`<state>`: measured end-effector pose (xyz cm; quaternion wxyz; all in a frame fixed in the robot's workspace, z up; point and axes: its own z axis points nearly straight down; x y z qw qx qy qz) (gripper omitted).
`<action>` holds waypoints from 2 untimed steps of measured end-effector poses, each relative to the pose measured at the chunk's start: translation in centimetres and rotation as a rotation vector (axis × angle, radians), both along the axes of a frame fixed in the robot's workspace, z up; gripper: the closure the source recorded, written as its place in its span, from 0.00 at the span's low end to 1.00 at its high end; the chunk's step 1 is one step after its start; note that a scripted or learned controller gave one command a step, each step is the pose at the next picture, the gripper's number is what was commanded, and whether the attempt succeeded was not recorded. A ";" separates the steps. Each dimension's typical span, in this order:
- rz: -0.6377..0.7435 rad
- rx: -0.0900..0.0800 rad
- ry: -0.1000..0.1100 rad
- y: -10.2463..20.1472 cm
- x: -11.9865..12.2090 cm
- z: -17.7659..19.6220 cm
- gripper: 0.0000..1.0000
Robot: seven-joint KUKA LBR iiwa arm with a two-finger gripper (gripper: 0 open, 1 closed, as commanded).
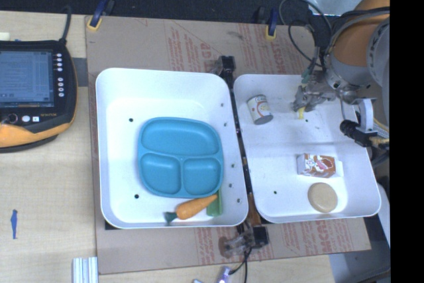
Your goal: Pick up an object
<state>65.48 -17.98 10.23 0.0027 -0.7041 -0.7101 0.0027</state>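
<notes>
grey arm (371, 50) coming in from the right, orange band up by the wrist, bent downward, gripper (303, 105) hanging low with its small tips pointing down, nothing visibly between them

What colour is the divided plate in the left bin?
Light blue; the divided plate shows clearly in the camera view.

Left bin (112, 142): tray (179, 156), carrot (197, 207) in front. Right bin (278, 209): can (260, 109), packet (317, 165), disc (322, 197).
</notes>
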 end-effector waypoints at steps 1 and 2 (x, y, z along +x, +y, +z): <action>-0.004 -0.001 -0.004 0.5 -9.3 3.1 1.00; -0.004 -0.001 -0.004 -3.0 -11.7 1.1 1.00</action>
